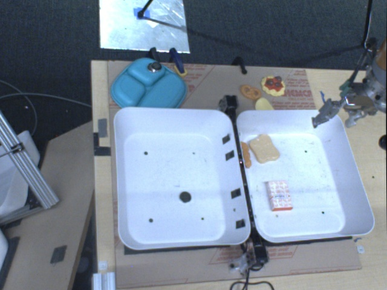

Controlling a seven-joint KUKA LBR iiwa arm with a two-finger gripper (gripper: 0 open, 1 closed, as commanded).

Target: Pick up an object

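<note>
A slice of toy bread (pixel 264 148) and a small red-and-white box (pixel 279 195) lie apart in the right bin (pixel 357 192), and we see the gripper (pixel 336 113) empty, fingers spread, above that bin's far right corner.

The left bin (pixel 151 180) offers wide bare floor. In the right bin (pixel 326 180), a tan slice (pixel 264 148) and a red-and-white box (pixel 279 195) crowd its left half; its right half lies open.
</note>
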